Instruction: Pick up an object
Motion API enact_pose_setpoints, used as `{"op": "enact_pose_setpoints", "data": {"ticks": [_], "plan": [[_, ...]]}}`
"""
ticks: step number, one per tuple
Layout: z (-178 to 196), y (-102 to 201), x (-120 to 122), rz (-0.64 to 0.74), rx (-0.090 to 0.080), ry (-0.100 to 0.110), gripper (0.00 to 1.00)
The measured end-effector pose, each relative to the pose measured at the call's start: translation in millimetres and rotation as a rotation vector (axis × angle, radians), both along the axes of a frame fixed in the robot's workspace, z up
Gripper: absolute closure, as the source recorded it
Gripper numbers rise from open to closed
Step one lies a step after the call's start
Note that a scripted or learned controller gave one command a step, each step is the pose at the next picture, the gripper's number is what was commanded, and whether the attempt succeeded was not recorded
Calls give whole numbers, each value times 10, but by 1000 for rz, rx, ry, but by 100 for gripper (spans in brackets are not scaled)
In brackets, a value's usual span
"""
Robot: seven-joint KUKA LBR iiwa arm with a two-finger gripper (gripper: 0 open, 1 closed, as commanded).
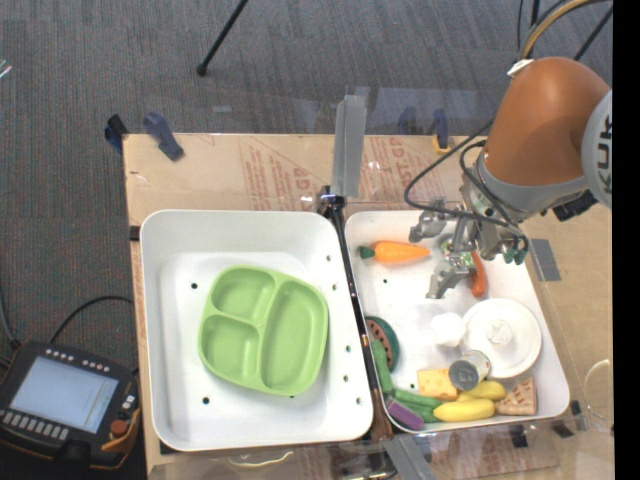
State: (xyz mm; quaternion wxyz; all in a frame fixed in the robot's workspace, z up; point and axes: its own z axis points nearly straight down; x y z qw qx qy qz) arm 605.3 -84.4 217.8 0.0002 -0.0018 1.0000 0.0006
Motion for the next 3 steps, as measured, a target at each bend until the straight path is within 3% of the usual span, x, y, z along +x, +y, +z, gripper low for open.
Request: {"op": "enact_pose_setpoints", "data": {"ticks": [1, 2, 3], "plan": [[-1316, -356, 21, -134, 2, 13, 0], [-1312, -324, -606, -145, 0, 3, 0], [-1302, -362, -62, -280, 0, -1, 0]]}}
